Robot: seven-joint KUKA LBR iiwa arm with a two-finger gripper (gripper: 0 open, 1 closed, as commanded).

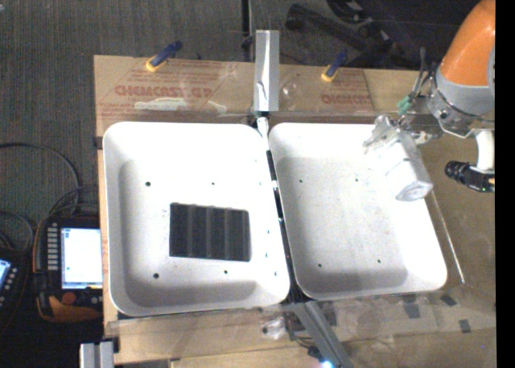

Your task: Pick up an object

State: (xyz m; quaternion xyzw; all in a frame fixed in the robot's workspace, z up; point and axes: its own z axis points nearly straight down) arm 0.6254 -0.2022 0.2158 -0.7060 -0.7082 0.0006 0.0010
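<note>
Peering at the gripper (385, 130) over the right bin (362, 278), we cannot tell its state; a clear object (412, 181) lies beside it. Our left bin (129, 278) holds a dark ridged block (210, 232).

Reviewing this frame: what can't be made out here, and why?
- Gripper: pale, blurred fingers merge with the right bin; open or shut is unclear.
- Clear object beside the gripper: see-through, washed out against the white; what it is and whether it is held cannot be told.
- Arm: cut off by the right edge.
- Dark ribbed rectangle in the left bin: its nature is unclear.
</note>
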